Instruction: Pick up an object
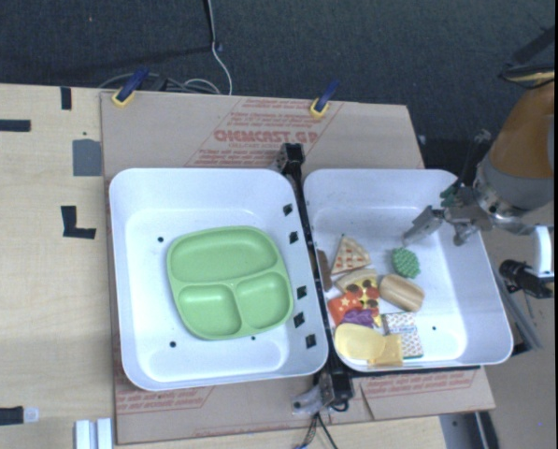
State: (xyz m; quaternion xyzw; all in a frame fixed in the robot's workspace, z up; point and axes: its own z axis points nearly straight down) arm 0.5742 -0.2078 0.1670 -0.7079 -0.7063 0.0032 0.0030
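Reaching in from the right edge of the frame, the grey arm (517, 171) carries its gripper (437, 223) over the upper right part of the right bin (372, 190). The gripper's fingers appear spread apart, with nothing between them.

The task objects lie in a cluster in the lower left half of the right bin, below and left of the gripper. Nearest is a green knobbly toy (407, 263), just below the gripper and apart from it. A toy sandwich wedge (350, 253) lies to its left. A bread roll (402, 294) lies below the green toy, beside a pizza slice (357, 299). A yellow piece (363, 344) sits at the lower edge.

The left bin (148, 204) holds a green divided plate (228, 282), centre left of the frame, well apart from the gripper.
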